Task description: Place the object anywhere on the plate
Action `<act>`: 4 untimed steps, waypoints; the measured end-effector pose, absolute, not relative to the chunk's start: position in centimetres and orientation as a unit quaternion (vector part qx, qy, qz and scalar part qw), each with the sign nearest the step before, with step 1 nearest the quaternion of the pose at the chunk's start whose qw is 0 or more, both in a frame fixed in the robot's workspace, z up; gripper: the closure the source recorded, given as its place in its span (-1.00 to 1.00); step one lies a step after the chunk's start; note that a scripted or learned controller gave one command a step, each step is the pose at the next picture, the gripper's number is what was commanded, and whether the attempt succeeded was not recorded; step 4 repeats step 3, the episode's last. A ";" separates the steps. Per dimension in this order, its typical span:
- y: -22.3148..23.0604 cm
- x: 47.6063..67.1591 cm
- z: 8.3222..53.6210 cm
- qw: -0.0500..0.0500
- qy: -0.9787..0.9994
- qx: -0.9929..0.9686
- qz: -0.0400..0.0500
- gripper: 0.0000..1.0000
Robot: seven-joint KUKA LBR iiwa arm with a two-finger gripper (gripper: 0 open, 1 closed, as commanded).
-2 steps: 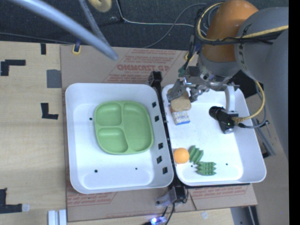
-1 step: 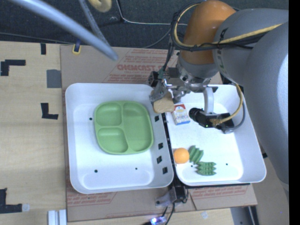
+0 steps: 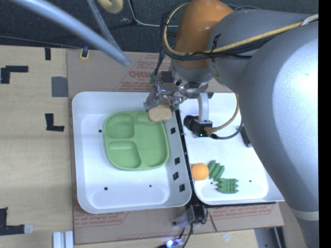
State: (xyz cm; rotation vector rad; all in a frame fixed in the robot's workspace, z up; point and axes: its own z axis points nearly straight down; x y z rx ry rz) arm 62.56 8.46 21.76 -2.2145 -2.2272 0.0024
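Observation:
A green plate (image 3: 135,140) with three compartments lies in the left bin (image 3: 88,154). My gripper (image 3: 160,105) hangs over the plate's far right corner, shut on a small tan bread-like piece (image 3: 160,113) that sits just above the plate's rim. The arm's orange band and grey body fill the upper right.
In the right bin (image 3: 253,164), near its front, lie an orange ball (image 3: 199,171) and green pea pods (image 3: 223,179). The ridge between the two bins (image 3: 180,159) runs just right of the plate. Cardboard lies under both bins.

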 end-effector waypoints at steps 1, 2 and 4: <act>14.4 63.6 23.0 0.001 -0.710 -0.705 -0.001 1.00; 13.4 64.6 23.2 0.000 -0.708 -0.707 0.001 1.00; 13.4 64.5 23.2 0.000 -0.708 -0.707 0.001 -1.00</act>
